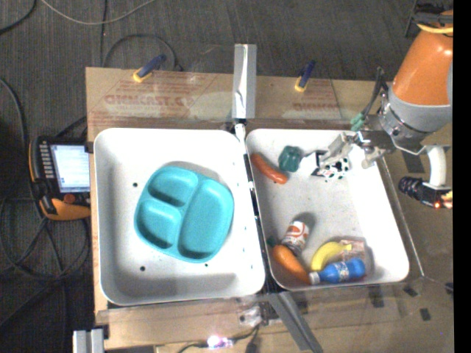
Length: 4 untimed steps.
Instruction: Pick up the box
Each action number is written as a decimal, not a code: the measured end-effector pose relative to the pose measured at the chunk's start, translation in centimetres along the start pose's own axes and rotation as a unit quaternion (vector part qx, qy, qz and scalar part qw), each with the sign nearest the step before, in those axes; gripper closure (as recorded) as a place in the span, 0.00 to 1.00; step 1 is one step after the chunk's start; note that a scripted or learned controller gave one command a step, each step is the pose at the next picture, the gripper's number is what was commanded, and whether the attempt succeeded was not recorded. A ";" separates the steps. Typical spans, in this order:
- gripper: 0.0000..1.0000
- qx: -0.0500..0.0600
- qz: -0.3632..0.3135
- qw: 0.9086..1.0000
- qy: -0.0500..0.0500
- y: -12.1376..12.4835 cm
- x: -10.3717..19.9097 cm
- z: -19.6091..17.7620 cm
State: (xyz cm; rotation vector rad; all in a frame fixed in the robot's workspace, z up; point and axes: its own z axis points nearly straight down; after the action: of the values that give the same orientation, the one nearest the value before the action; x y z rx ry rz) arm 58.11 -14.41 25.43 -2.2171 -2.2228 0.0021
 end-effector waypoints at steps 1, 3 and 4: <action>0.00 0.001 -0.009 1.000 0.001 -2.7 3.2 12.4; 0.00 -0.008 0.076 0.997 -0.002 4.5 0.1 16.4; 1.00 -0.008 0.075 0.997 -0.004 4.6 0.1 15.3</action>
State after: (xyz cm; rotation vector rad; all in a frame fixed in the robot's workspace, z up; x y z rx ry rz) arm 62.63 -14.31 10.08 -2.3893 -2.0620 -0.0057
